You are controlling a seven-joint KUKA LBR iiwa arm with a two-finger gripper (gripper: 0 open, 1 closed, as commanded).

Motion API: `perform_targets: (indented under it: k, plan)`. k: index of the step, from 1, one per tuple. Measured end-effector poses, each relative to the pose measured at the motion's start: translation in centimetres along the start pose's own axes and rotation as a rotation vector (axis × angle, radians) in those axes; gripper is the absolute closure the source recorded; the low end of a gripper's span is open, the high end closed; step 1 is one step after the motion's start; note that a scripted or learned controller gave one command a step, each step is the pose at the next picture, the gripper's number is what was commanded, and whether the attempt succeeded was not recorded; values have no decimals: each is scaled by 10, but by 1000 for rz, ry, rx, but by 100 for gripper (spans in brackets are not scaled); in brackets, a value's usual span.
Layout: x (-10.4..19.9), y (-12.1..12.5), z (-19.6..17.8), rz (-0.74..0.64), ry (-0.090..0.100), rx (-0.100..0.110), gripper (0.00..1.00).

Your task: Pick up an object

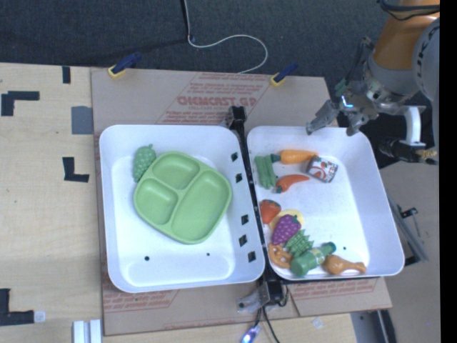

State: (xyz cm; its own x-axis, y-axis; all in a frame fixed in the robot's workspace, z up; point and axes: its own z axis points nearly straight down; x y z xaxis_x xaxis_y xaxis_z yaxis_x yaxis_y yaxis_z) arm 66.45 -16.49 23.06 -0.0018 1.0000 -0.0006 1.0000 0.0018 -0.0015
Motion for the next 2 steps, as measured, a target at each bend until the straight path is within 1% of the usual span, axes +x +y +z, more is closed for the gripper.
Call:
perform_targets:
  k: [1,2]
  plan:
    - [1,0,-10,-2,0,0,100]
    - [19,-95,-101,2,1,-6,100]
